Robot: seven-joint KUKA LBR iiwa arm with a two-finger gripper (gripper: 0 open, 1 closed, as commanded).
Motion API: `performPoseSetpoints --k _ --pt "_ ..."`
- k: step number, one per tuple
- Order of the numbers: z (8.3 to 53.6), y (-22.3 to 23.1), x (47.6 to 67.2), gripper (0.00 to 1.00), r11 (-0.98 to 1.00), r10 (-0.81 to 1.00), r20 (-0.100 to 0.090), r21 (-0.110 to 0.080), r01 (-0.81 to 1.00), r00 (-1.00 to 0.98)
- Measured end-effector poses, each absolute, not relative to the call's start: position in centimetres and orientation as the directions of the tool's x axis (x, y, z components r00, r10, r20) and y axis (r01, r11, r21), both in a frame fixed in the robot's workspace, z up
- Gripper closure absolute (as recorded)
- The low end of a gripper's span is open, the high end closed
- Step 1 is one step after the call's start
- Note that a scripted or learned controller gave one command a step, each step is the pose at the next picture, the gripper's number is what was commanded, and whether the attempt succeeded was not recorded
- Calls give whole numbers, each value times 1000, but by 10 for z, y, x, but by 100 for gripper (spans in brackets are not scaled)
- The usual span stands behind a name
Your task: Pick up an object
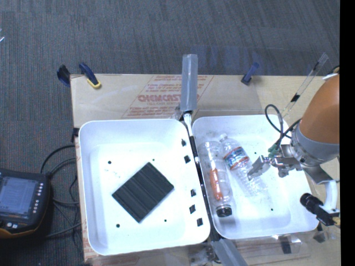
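- The gripper (258,167) is seen low over the right bin (277,218), just at the right side of the clear bottle with the blue and red label (238,165). Whether the fingers are apart or together can't be told from this angle, tbh, and nothing is seen clamped between them.
- That bottle looks empty and thin-walled, so it's probably light, crushable and pretty slippery. It's best taken across the labelled middle, where the body is widest and least glossy.
- Just left of it, the bottle with the orange label (217,184) is laid lengthwise, dark cap toward the near edge. Same deal: light, likely to roll, best pinched across its short width.
- In the left bin (91,148), the dark ribbed slab (143,192) is lying flat. It looks stiff and thin, so it's a hard grab.
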State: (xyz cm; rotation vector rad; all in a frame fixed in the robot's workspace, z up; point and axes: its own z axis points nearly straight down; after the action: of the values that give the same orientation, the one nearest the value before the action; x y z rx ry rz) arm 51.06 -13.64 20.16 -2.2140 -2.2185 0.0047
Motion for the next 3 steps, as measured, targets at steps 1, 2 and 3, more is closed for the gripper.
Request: performPoseSetpoints --k 1,2,3 --pt "95 -131 536 0 61 998 3 -5 998 -61" --pt "86 -157 598 0 458 889 2 0 889 -458" --pt "86 -139 627 0 440 898 3 -8 898 -440"
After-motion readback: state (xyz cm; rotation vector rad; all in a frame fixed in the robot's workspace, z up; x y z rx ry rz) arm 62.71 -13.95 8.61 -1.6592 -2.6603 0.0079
